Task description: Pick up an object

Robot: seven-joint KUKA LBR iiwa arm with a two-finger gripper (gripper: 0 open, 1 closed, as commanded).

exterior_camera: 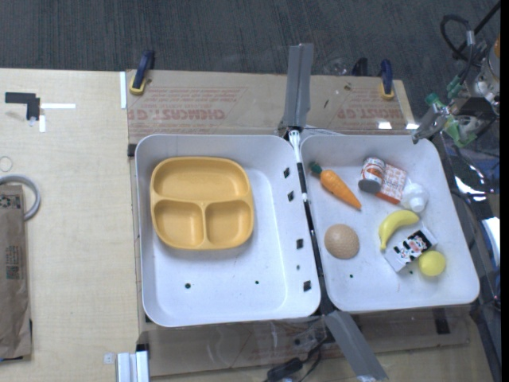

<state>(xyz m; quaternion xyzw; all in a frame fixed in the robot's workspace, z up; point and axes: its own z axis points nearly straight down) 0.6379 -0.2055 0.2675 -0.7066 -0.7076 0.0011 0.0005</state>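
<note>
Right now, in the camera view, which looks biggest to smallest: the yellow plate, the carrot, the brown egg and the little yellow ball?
1. Yellow plate, by far.
2. Carrot and brown egg: too alike to rank; the carrot is longer, the egg is rounder.
3. Little yellow ball, the smallest.

Even overhead light, soft shadows, slight glare on white bins (pixel 159 293).

Left bin (pixel 159 285) holds a yellow divided tray (pixel 203 202). Right bin (pixel 455 289) holds a carrot (pixel 339 187), a tan egg-shaped object (pixel 342 241), a banana (pixel 395 225), a yellow ball (pixel 432 263), a small can (pixel 372 174) and a black-and-white card (pixel 409 247) beside the ball.
</note>
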